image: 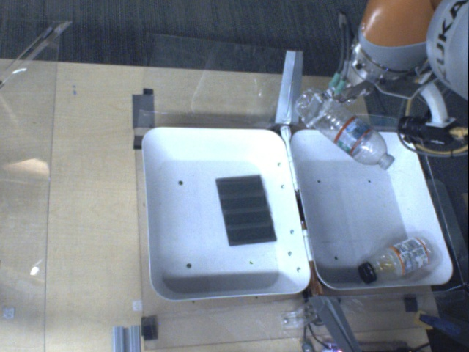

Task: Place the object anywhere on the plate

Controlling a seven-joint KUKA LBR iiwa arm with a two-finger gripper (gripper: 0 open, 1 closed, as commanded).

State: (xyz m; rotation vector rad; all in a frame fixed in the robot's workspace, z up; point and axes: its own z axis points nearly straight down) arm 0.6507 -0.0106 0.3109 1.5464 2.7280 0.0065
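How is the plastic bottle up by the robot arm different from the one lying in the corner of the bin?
The upper bottle has a blue-and-red label and sits tilted at the right bin's top edge, near the gripper. The lower bottle has a yellowish label and black cap, lying flat. Both are clear plastic.

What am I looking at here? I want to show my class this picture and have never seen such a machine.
One camera looks down at a slant on a bench with two shallow white bins. The grey and orange shape at top right is a robot arm; its tool is the grasping part. A clear plastic bottle hangs tilted just below the tool, above the right bin's far edge; whether it is truly gripped is unclear. A second bottle with a dark cap lies in that bin's near corner. The left bin holds a dark ribbed plate, where the object should go.
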